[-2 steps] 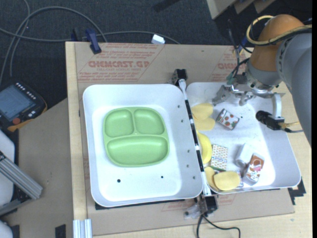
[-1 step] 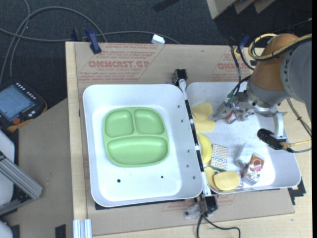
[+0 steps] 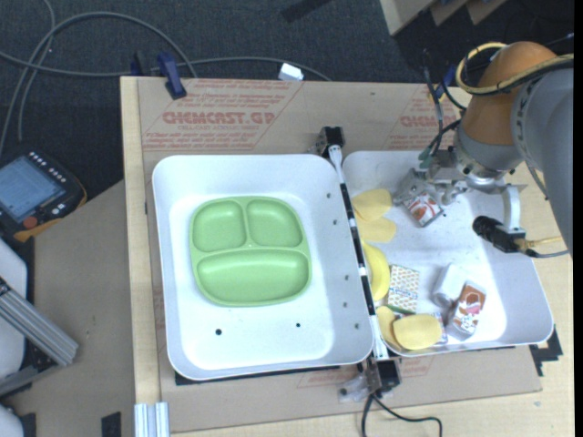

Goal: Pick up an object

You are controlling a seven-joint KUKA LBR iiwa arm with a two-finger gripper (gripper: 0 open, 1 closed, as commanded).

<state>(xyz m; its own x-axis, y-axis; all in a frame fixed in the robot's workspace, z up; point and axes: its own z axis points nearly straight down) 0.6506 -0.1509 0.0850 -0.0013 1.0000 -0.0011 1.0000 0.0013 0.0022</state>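
arm: we see it [image 3: 537, 116] coming in from the right, grey link, orange band [image 3: 506, 94] just above the wrist
wrist: we read it as pitched down over the right bin's far edge
gripper: [image 3: 421, 198] low, near that bin's far-left corner
fingers: we can't resolve them, too cluttered

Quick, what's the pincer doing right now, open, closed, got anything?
Pincer: low in the right bin, right at a small red-and-white object; whether it is open, closed or gripping cannot be told.
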